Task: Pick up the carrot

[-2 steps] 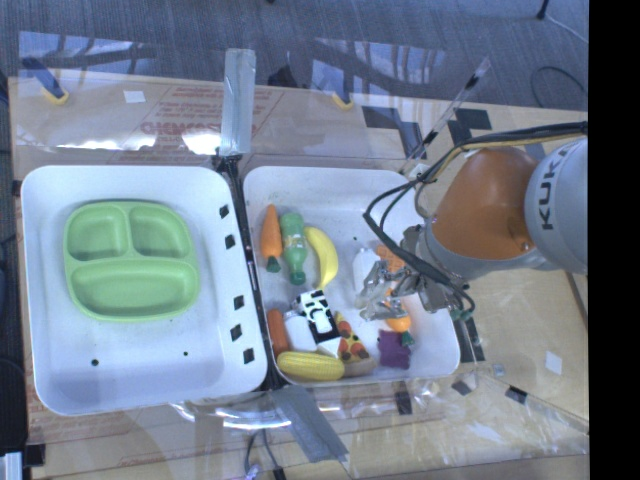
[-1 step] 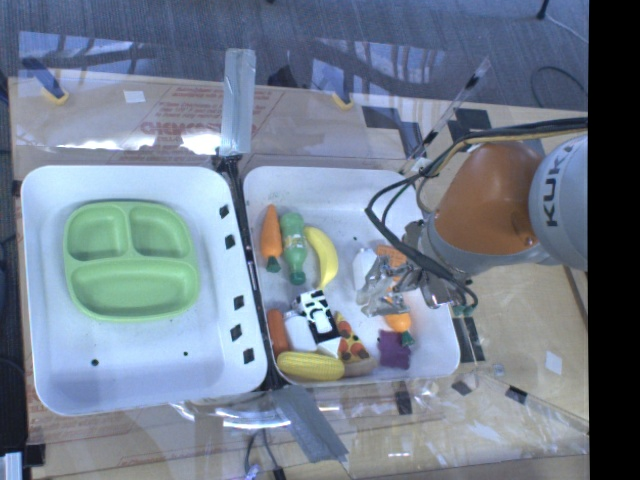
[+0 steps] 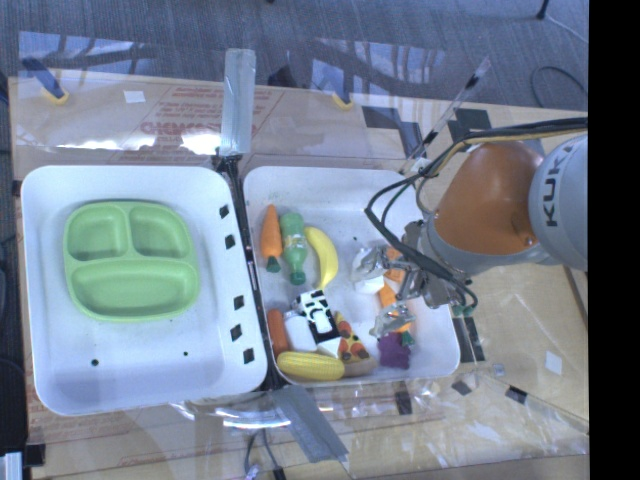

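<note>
Observed two shallow white bins side by side on the surface [image 3: 520, 368]. Left bin [image 3: 60, 368] carried a green divided plate [image 3: 130, 258], set toward its 10 o'clock quarter.

Right bin [image 3: 340, 180] held the clutter. Located the carrot [image 3: 271, 236] near the bin's left wall, toward 10 o'clock of the bin's centre, lying roughly lengthwise with its narrower end toward 6 o'clock. Noted a green bottle [image 3: 294, 246] just beside it at 3 o'clock, apparently touching, and a banana [image 3: 323, 254] at 3 o'clock of the bottle. Found a second orange piece [image 3: 278, 330] against the left wall at 7 o'clock, a yellow corn-like item [image 3: 311, 366] along the 6 o'clock wall, a black-and-white block [image 3: 317, 315] above it, a small multicoloured piece [image 3: 350, 348] and a purple piece [image 3: 394, 350] toward 5 o'clock.

Recorded the arm [image 3: 500, 208] entering from 3 o'clock, orange band uppermost, dark cables looped over the wrist. Placed the gripper [image 3: 392, 290] low over the bin's 3 o'clock half, amid small orange and pale pieces [image 3: 386, 294], well apart from the carrot. Could not tell whether the fingers stood apart or together, being lost in the clutter. Saw nothing clearly between them.
</note>
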{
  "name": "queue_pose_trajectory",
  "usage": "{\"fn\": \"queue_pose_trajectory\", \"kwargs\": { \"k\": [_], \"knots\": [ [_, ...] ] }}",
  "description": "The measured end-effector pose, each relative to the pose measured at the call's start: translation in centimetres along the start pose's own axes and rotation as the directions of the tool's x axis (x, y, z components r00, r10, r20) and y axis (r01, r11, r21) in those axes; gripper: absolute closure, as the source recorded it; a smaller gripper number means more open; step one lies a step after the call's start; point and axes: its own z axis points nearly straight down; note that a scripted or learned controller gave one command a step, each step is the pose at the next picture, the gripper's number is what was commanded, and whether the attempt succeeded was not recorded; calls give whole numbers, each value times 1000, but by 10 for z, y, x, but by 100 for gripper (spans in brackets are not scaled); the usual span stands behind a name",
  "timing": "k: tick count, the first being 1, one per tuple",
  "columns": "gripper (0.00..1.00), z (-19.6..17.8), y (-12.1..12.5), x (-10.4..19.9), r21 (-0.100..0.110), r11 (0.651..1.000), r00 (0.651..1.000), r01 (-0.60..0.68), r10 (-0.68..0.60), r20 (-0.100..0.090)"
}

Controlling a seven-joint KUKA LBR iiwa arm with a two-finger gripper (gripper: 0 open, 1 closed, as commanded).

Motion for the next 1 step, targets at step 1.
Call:
{"fn": "queue_pose_trajectory", "kwargs": {
  "k": [1],
  "knots": [
    [0,33,-5,1,-5,1000,1000,-28,28,-12]
  ]
}}
